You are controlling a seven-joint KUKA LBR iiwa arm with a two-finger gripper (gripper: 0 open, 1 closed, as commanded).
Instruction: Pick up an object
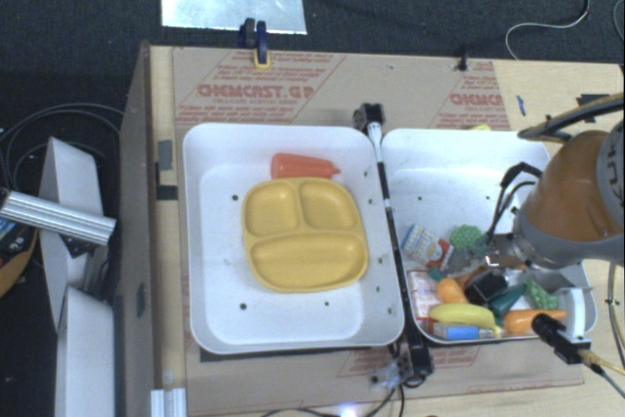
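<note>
Several small toys lie heaped in the near part of the right bin, and these are the things on offer for picking: a yellow banana lies lengthwise near the front wall, an orange ball-like piece sits just behind it, a green leafy piece rests further back, an orange carrot-like piece lies to the banana's right, and a small pale packet sits at the pile's left edge beside the divider. A blue and white tube-like item lies along the front wall, just under the banana. The gripper is down among this heap, its dark tip close to the orange ball and the banana; whether it is parted or clamped cannot be told, since the wrist and the clutter hide that. The arm, with its orange band, reaches in from the right and covers the far right part of the bin. In the left bin a yellow divided tray lies flat near the middle, and a red-orange carrot lies just behind it, touching or nearly touching its back edge. Both bins rest on a sheet of brown cardboard.
</note>
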